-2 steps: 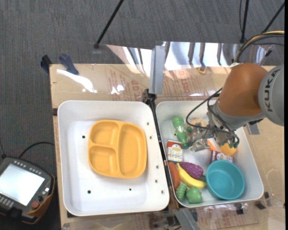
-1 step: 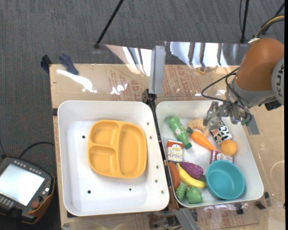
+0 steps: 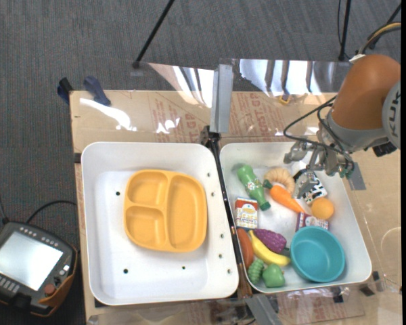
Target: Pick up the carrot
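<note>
Showing one carrot (image 3: 284, 198), one gripper (image 3: 314, 179) — two bins (image 3: 95, 181).

Left bin (image 3: 95, 181): holds a yellow divided plate (image 3: 166, 210), lying flat near its middle.
Right bin (image 3: 355, 215): crowded with toy food.
Carrot (image 3: 285, 198): lies slanted in the upper half, between a green bottle (image 3: 253, 185) and an orange (image 3: 322, 209).
Teal bowl (image 3: 317, 253): lower right corner, upright.
Banana (image 3: 268, 248): beside a purple eggplant (image 3: 271, 238).
Jaws (image 3: 311, 179): above the bin's upper right, just right of the carrot, nothing seen between them.
</note>
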{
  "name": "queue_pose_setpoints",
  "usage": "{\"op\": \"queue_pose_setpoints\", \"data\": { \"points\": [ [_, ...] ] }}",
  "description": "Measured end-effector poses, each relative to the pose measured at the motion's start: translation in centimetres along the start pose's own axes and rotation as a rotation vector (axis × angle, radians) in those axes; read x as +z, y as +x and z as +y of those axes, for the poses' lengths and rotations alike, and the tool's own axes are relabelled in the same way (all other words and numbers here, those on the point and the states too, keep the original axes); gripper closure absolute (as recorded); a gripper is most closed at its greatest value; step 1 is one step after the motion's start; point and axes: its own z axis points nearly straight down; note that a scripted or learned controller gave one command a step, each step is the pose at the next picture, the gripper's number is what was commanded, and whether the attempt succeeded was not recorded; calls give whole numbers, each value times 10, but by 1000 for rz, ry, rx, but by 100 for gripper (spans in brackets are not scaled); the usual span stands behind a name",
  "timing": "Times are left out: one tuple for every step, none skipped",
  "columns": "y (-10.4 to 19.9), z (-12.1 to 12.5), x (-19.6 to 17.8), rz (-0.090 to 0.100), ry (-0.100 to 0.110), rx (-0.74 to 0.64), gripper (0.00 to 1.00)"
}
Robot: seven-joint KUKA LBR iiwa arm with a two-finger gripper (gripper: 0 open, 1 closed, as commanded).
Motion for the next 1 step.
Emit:
{"op": "queue_pose_setpoints", "data": {
  "points": [
    [42,10,48,7,-1,104,0]
  ]
}}
